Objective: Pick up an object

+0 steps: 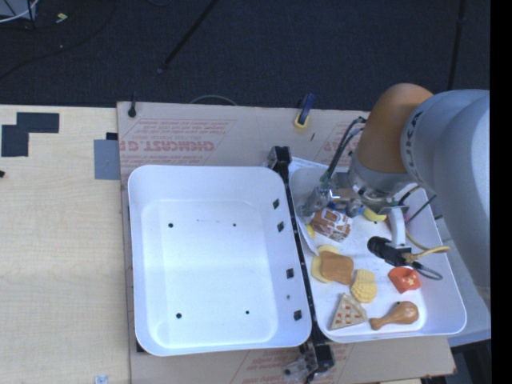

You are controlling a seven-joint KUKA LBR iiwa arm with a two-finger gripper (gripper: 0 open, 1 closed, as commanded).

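Observation:
My gripper [326, 201] hangs low over the far left part of the right bin [456, 314], reaching in from the right. Just below it, touching or nearly so, lies a brown and white striped piece [330, 225]. Nearer the front lie a toast slice [335, 268], a yellow ridged chip [364, 286], a pizza wedge [346, 314], a chicken drumstick [396, 316] and a red tomato piece [405, 279]. A small yellow piece [374, 213] peeks out under the wrist. Nothing can be seen held in the gripper.
The left bin [144, 214] stands beside the right one, with a black divider [292, 246] between them. Both sit on a cardboard sheet [200, 138] on the wooden bench. A blue and yellow clamp [303, 112] is at the sheet's far edge.

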